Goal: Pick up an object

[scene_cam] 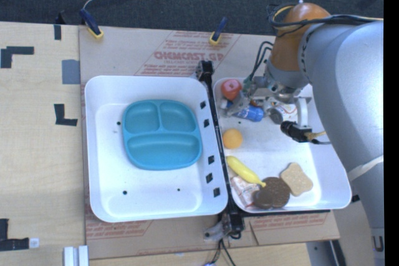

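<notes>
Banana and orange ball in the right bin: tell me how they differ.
The banana is long and slightly curved, while the orange ball is round. The banana is yellow; the ball is a deeper orange-yellow. The banana lies lower in the view, next to a brown cookie, while the ball sits apart, nearer the bin's middle. Both rest in the right bin near its left wall.

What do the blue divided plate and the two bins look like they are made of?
The blue plate: probably moulded plastic, with its even colour, soft sheen and rounded compartment ridges. The left bin and right bin: likely thin formed plastic, smooth glossy white with rounded corners, though coated metal can't be ruled out.
</notes>
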Available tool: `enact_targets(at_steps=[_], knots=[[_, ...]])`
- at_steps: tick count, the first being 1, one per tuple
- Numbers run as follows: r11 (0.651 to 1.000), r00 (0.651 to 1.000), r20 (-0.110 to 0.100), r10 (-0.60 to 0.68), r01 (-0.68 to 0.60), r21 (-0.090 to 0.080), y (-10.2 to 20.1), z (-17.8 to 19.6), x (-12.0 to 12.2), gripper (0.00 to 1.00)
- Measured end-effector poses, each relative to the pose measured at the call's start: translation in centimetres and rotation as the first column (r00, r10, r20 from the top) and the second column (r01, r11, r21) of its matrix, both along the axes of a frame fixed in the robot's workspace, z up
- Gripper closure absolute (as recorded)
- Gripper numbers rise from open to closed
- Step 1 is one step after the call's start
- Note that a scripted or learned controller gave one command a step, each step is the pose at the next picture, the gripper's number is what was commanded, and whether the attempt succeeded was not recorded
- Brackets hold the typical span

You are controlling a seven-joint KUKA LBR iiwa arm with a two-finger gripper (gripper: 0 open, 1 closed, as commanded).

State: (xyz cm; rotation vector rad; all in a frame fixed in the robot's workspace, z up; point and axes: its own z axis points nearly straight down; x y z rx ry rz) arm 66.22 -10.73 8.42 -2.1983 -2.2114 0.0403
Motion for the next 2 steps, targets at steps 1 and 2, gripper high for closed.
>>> enact_targets(at_steps=[1, 2], knots=[[1.000, 1.000, 0.007, -0.005, 0.005, 0.001, -0.5, 0.0, 0.1, 0.00], [1.000, 1.000, 0.016, -0.007, 0.007, -0.003, 0.5, 1.1, 0.2, 0.00]])
